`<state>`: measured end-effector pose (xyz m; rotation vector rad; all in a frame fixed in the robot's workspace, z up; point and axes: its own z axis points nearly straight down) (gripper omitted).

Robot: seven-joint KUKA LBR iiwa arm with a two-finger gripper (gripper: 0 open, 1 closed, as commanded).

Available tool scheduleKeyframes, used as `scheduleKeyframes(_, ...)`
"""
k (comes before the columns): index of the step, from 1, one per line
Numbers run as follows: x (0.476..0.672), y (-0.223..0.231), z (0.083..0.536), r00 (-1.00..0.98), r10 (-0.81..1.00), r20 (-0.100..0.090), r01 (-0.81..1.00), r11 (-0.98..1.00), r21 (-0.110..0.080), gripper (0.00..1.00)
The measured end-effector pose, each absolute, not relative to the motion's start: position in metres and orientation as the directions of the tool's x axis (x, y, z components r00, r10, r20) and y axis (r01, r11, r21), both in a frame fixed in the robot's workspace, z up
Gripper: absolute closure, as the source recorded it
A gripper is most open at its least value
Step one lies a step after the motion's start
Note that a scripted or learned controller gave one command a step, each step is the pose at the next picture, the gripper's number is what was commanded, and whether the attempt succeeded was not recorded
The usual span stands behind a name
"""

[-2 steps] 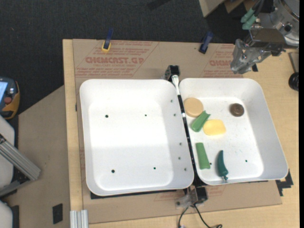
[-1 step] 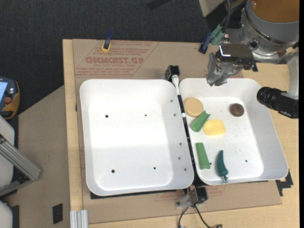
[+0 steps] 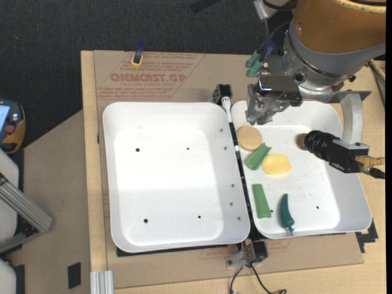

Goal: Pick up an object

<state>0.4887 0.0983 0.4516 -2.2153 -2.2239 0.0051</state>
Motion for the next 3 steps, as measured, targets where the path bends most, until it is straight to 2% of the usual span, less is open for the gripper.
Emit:
scheduleKeyframes(1, 0.479, 0.129, 0.475, -0.004, 1.000, 0.002, 1.000, 0.004, 0.004, 1.00)
scheduleKeyframes(2, 0.480, 0.128, 0.485, -0.001, 1.000, 0.001, 1.000, 0.001, 0.005, 1.00)
scheduleKeyframes(3, 0.479, 0.188, 0.504, -0.006, 1.000, 0.003, 1.000, 0.006, 0.004, 1.00)
